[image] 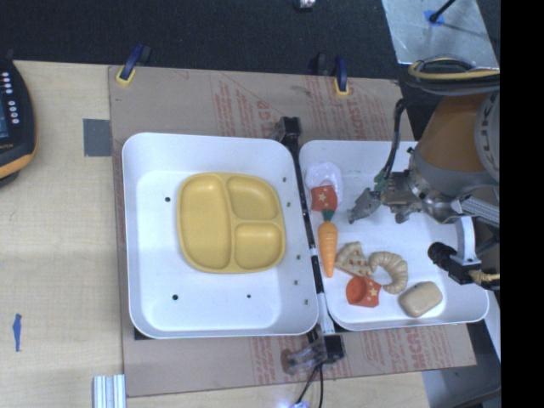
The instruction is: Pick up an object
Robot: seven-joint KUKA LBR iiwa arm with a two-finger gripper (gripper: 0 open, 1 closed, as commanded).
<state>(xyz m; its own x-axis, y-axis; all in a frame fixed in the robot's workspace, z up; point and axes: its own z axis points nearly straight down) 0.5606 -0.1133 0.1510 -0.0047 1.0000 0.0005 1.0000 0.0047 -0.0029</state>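
My gripper (364, 208) hangs over the right bin (382, 317), its dark fingers pointing left, with nothing between them. Left of it, along the bin's left wall, lie a clear wrapper holding a red piece (323, 195) and, just below, a toy carrot (327, 243). Lower down sit a tan pretzel-like piece (351, 258), a curled beige shrimp (391, 270), a red strawberry-like piece (363, 291) and a beige bread roll (421, 298). All these objects rest on the bin floor, apart from the gripper.
The left bin (149, 296) holds a yellow divided plate (229, 222). The arm's orange band (450, 134) and grey wrist cover the right bin's upper right corner. Blue clamps (340, 75) hold the brown board at the back. A black pendant (13, 121) lies far left.
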